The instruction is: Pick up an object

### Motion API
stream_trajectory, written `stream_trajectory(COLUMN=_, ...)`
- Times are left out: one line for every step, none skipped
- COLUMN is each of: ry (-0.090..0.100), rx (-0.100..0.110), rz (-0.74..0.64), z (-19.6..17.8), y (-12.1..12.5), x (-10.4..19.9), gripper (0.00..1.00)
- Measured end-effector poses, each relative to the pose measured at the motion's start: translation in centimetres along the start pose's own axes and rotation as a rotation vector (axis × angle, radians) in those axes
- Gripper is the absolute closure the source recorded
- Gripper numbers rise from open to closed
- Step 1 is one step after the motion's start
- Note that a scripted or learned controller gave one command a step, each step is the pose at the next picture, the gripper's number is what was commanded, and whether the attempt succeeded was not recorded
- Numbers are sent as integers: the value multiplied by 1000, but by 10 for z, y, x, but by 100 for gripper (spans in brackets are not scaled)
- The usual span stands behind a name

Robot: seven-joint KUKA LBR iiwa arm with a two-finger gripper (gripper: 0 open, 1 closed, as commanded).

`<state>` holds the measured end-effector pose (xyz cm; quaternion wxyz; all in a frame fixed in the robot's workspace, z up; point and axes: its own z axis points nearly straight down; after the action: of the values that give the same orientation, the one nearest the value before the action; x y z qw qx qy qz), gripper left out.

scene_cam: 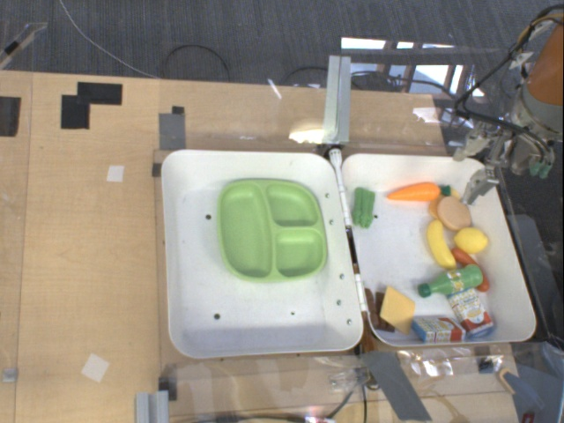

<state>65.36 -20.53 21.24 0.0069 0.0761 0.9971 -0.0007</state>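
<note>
I am viewing the right bin, where the likeliest target, a round tan object, is lying near the upper right corner, touching the tip of the carrot on its left and sitting just above the banana and the lemon. The gripper is hanging just up and to the right of this tan object, close over the bin's far right rim, so I am judging that the coming move calls for a short travel down and toward the left of the view; whether its fingers are spread or pressed together I cannot tell, and I am seeing nothing between them. The carrot's long axis is running left to right across the bin, while the banana's is running roughly top to bottom, so a descent beside the tan object is risking contact with either neighbour. Further out in the same bin I am noting a green block by the left wall, a green bottle lying tilted, a small carton, a yellow wedge and a blue-and-red box along the near edge. The left bin is holding a green divided plate, lying flat with its three compartments bare
</note>
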Motion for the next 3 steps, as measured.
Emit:
stream_trajectory(ry=-16, rx=1, rz=-129, z=103, y=6, x=37, gripper=0)
stream_trajectory(ry=0, rx=-4, rz=-119, z=122, y=73, x=58, gripper=0)
stream_trajectory(ry=-1, rx=2, rz=-153, z=121, y=8, x=102, gripper=0)
